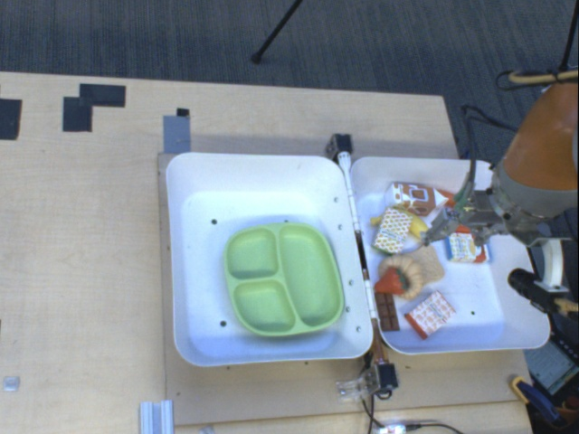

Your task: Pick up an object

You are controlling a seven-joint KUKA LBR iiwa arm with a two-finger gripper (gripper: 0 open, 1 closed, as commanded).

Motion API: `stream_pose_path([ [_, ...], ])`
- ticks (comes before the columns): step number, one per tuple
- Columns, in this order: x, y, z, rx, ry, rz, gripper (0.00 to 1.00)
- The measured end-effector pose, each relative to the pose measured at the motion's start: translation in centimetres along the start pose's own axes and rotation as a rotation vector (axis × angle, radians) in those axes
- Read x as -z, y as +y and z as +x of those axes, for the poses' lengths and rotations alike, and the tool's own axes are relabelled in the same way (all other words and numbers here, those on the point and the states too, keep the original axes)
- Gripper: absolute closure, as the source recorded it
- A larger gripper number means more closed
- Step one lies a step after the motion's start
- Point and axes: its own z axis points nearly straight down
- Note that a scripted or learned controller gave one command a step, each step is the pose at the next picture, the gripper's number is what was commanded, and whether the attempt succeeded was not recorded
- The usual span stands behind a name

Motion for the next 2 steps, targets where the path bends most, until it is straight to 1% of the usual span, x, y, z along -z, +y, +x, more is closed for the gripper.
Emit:
stream_pose_path([
  [1, -10.0, -4.4, -2.7, -0.003, -0.001, -0.007, 0.0],
  [2, -8.8, -4.1, -2.7, -0.002, -0.002, -0.014, 1.0],
])
